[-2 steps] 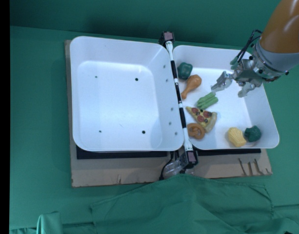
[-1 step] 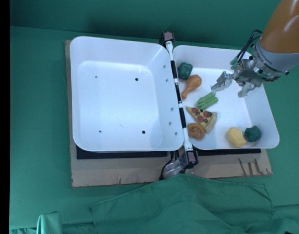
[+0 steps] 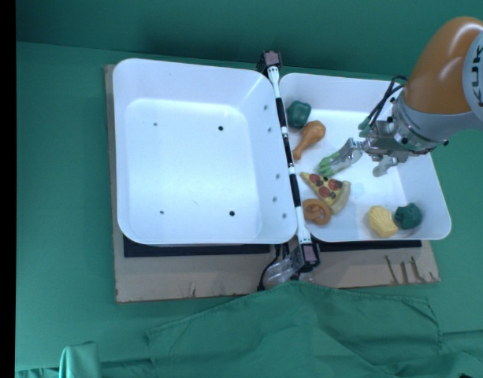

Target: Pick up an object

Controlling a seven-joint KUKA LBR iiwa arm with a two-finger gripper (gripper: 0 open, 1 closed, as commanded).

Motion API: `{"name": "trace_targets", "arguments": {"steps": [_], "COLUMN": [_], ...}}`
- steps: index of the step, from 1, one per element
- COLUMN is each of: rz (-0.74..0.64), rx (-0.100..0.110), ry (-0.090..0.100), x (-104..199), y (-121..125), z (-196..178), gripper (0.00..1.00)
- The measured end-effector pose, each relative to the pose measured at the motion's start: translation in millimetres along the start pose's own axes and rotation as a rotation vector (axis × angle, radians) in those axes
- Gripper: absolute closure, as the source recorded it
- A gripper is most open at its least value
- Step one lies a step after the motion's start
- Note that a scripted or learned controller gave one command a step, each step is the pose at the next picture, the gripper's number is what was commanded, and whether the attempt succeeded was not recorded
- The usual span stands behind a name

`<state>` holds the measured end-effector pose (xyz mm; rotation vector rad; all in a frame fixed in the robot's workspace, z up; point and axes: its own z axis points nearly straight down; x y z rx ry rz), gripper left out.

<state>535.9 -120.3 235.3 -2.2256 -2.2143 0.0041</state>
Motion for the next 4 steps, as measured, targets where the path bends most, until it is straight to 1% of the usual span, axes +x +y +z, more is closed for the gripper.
{"name": "trace_targets", "arguments": {"steps": [1,2,3,4], "rz": [-0.002,0.001,-0.004,-0.003], "rx": [-0.010,-0.022,-0.014,-0.015], "ry": [0.003,-0.002,-0.002,-0.003], "x": [0,-1,6,2], "y": [3,5,7,9], "z": [47,31,-31,-97], "gripper": [0.00,1.00,1.00,1.00]}}
